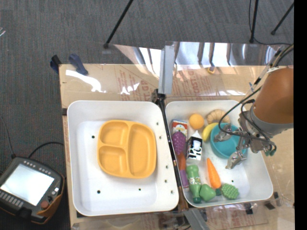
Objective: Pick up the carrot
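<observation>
Orange and tapered, the carrot [213, 173] lies in the right bin [259, 186] between a green bottle [194, 178] and a bumpy green fruit [230, 191], while the arm's jaws hang spread and empty by the teal bowl [221, 146]

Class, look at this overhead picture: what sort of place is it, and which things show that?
Probably a robotics lab test bench: a robot arm reaches over two white bins, toy food such as a carrot fills one, and a control pendant lies on the carpet.
</observation>
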`<state>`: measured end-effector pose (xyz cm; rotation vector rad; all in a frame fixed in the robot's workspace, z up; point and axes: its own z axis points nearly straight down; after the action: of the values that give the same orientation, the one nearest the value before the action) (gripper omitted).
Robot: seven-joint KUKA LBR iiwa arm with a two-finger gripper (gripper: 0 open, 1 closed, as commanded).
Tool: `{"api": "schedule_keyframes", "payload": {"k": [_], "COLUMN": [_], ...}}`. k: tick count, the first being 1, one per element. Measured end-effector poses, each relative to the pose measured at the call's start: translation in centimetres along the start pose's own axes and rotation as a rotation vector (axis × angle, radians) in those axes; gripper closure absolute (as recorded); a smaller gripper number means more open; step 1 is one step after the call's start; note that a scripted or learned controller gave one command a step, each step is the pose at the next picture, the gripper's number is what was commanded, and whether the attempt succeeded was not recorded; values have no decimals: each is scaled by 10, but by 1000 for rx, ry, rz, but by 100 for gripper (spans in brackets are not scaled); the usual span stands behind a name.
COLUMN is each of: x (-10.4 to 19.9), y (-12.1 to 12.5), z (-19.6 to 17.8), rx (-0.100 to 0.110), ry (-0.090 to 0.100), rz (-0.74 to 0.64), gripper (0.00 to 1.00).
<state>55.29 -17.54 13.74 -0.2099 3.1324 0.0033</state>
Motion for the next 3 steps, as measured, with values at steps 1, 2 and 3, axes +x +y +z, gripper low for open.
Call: {"api": "schedule_keyframes", "payload": {"k": [1,2,3], "x": [31,29,54], "y": [58,60,19], "z": [39,27,34], "rx": [6,6,1], "ry": [-17,-23,0], "rz": [25,23,172], "gripper": [0,100,100]}}
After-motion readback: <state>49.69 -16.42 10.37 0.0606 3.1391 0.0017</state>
